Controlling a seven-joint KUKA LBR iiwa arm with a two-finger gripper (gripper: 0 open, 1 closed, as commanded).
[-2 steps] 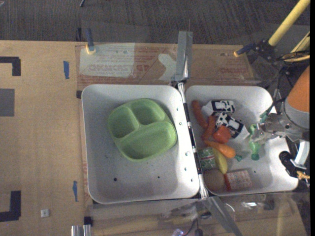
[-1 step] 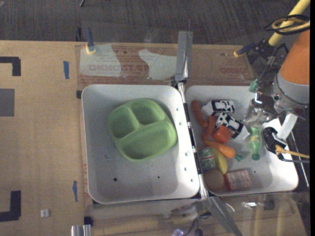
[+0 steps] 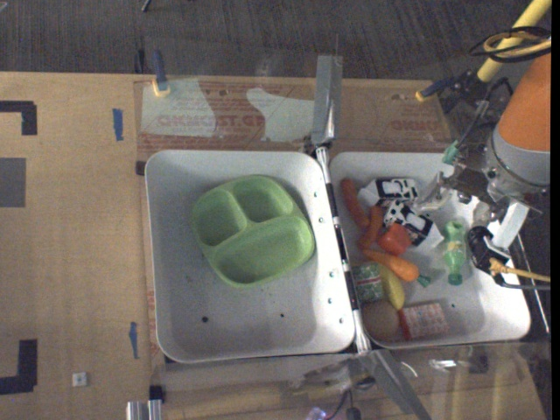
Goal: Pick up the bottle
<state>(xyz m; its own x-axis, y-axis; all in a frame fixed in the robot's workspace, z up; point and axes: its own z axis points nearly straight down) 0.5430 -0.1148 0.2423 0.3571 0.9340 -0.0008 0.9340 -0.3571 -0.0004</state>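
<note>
**Arm [image 3: 534, 103] over the right bin, bottle just beside the gripper**

Highest in the camera view, and so closest to the lens, the grey arm with its orange band enters at the upper right of the frame and leans down over the right bin [image 3: 500, 311]. Its gripper [image 3: 435, 198] sits low in the bin's upper middle, beside two black-and-white patterned pieces [image 3: 396, 188]. Whether it is open or closed cannot be told from this angle.

The small green bottle [image 3: 453, 252] lies in the right half of that bin, just below and right of the gripper, with nothing gripping it. Left of the bottle, several orange carrots [image 3: 353, 201] are scattered around a red piece [image 3: 394, 238]. Lower in the bin lie a yellow piece [image 3: 395, 294], a brownish round thing [image 3: 381, 320] and a red-and-white packet [image 3: 426, 319].

A green divided plate [image 3: 254, 231] lies tilted in the left bin [image 3: 179, 309]. Both bins rest on the tan bench [image 3: 70, 234].
</note>
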